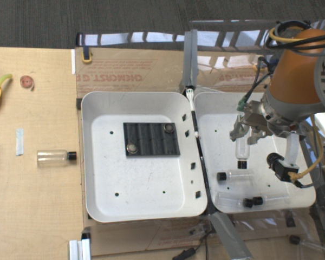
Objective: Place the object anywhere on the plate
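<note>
Hanging over the right bin (309, 196), the gripper (242, 140) is clamped on a clear vial (241, 155) that shows between its fingers. The vial stands upright, its long axis running straight down from the fingers, black cap at the low end, pointing at the bin floor. It is above the floor, apart from the other things in that bin. Just below it a second clear vial (234, 176) lies on its side, long axis left to right, black cap to the left. A third vial (244, 201) lies along the bin's near wall, also left to right. The dark ribbed plate (151, 141) rests in the left bin (92, 161), well apart from the gripper, with two small round pieces on it.
</note>
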Robot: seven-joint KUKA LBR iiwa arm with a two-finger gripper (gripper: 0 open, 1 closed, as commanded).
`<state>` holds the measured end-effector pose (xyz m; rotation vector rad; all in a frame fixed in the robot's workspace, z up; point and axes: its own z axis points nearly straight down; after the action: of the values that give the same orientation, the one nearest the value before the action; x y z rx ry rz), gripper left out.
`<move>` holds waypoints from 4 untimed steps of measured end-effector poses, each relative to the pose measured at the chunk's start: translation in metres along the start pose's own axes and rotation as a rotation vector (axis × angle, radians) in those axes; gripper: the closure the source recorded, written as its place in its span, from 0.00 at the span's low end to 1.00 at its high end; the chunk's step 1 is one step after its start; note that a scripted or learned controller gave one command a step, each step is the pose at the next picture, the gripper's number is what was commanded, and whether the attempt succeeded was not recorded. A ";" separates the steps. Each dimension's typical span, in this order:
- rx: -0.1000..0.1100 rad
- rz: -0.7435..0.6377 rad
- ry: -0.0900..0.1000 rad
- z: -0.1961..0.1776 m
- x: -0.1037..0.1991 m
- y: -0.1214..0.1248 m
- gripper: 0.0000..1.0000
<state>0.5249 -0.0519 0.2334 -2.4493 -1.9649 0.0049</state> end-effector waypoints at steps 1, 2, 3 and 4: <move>0.000 0.065 -0.002 -0.102 0.009 0.075 1.00; 0.001 0.051 -0.002 -0.036 0.078 0.033 1.00; 0.001 -0.197 -0.001 -0.043 0.126 -0.065 1.00; -0.001 -0.218 -0.002 -0.156 0.072 0.049 1.00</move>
<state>0.5893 0.0082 0.3893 -2.2224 -2.2209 0.0056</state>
